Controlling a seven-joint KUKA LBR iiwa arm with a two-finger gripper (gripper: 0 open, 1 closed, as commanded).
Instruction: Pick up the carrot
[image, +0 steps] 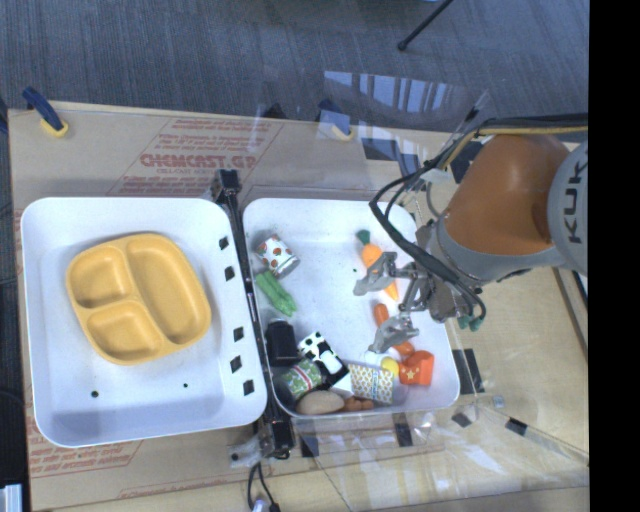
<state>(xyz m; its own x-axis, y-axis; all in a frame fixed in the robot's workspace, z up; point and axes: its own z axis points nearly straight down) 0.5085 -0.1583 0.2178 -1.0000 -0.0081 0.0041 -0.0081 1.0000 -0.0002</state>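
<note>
The carrot (371, 253), orange with a small green top, lies in the right bin (320, 225) near its far right side. My gripper (384, 306) hangs low over the bin just in front of the carrot, open, with its fingertips (372, 280) spread wide apart. The upper finger sits close to the carrot's near end. A small orange piece (381, 313) lies in the gap between the fingers; I cannot tell whether either finger touches it. The orange-banded wrist (500, 200) covers the bin's right rim.
In the right bin lie a small can (277, 255), a green vegetable (275, 293), a black item (280, 342), a cow-patterned toy (318, 350), a red block (417, 368) and more toys along the near wall. The left bin (40, 330) holds a yellow divided plate (138, 296).
</note>
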